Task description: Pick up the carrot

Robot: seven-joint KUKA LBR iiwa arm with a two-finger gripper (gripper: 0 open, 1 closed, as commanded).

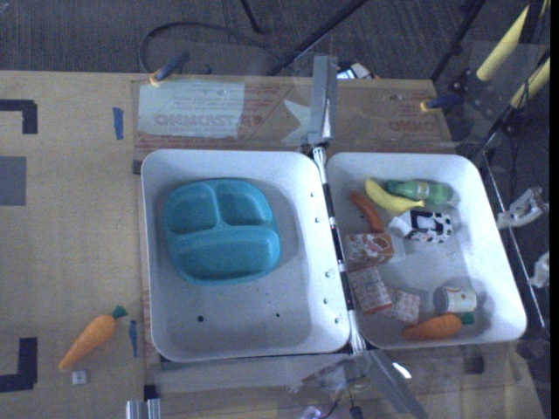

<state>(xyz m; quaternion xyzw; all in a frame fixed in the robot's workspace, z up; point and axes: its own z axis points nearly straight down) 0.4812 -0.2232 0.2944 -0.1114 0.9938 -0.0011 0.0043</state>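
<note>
2 carrots show: 1 carrot [433, 326] lies at 6 o'clock in the right bin [489, 234], touching a small can [456, 300]; 1 more [87, 340] lies on the bench [61, 260] at 8 o'clock. The left bin [262, 321] holds 1 teal tray [223, 230].

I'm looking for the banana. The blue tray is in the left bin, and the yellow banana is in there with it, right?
Not quite. The camera view shows the blue tray in the left bin, but the yellow banana lies in the right bin, beside the green bottle.
</note>
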